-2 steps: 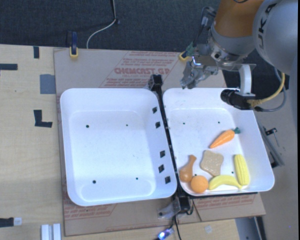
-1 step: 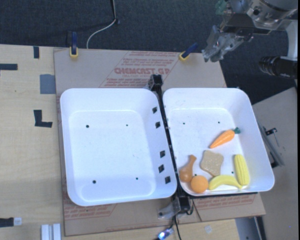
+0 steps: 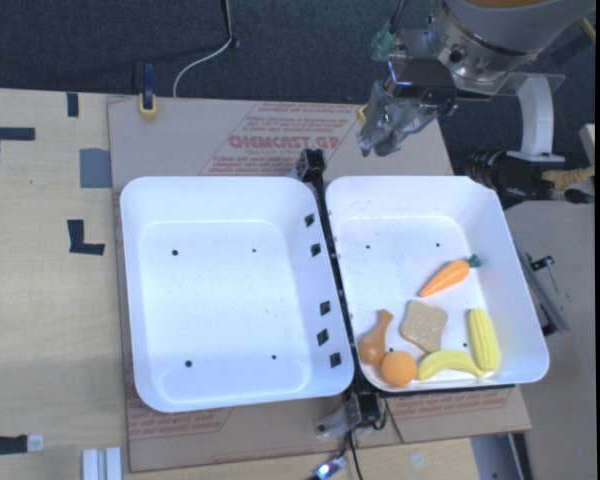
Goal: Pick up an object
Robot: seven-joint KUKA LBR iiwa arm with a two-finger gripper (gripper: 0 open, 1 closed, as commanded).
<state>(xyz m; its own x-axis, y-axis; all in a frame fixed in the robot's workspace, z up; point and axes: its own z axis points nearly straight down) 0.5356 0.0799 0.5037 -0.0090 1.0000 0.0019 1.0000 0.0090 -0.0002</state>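
we see the left bin lying below and to the left of the fingers, and the right bin just below them. the gripper hangs over the cardboard beyond the bins' far edge; we cannot tell whether its fingers are apart or together. well below them, in the right bin's near corner, lie the banana, corn, carrot, bread slice, drumstick and orange
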